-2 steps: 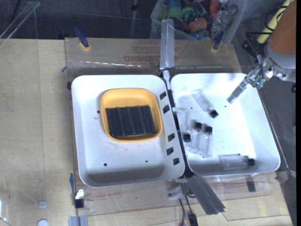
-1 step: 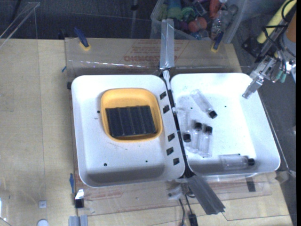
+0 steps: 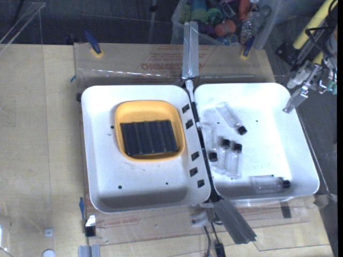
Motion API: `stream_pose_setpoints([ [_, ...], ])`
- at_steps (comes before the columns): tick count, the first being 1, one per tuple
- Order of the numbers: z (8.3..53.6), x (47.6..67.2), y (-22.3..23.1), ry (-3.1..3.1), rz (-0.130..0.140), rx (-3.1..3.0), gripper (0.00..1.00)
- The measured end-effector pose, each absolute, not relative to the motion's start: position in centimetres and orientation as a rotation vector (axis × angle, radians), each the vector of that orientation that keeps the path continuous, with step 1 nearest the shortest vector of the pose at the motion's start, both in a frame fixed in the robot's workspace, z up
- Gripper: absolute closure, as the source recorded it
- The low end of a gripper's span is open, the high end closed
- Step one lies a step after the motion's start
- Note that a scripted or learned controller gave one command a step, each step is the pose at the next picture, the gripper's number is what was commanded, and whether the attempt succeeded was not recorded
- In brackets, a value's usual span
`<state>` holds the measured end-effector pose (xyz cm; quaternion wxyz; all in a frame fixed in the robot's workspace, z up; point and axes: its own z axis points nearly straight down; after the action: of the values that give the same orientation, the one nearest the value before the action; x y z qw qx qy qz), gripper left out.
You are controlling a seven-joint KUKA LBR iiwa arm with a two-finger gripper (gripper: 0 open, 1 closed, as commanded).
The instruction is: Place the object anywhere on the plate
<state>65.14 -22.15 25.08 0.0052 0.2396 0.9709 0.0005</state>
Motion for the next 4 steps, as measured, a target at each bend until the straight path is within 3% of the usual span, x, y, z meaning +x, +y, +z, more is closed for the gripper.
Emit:
stream_pose_setpoints([
  [1, 27.4, 59.7, -22.3, 3.088, 0.002, 0.555, 0.00],
  [2, 29.1, 57.4, -22.2, 3.101, 0.002, 0.478, 0.00],
  [3, 26.1, 59.7, -22.2, 3.137, 0.002, -0.048, 0.00],
  [4, 25.2, 63.8, -22.2, 3.085, -0.001, -0.536, 0.00],
])
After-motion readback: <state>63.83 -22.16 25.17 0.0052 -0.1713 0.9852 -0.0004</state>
